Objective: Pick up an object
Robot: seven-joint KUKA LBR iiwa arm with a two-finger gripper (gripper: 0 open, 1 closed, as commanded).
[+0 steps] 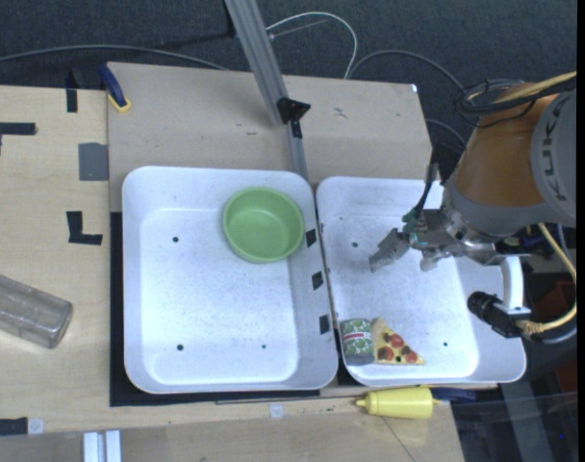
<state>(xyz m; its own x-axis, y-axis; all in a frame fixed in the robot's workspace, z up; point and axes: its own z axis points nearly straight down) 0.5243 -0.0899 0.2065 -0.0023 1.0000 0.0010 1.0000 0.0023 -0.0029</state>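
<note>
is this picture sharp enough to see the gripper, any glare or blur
Camera view: soft and low in detail throughout; the gripper is a small grey blur over the right bin, so its fingers cannot be made out. Lighting is even, no hard glare on the white bins, only faint shadow under the green bowl. The pizza toy and the can read by colour, not detail.

Round green bowl (264, 224): smooth, matt plastic
Two shallow white bins (167, 354): speckled plastic
Bench top (187, 114): matt pale wood
Yellow bottle (400, 403): glossy plastic
</note>
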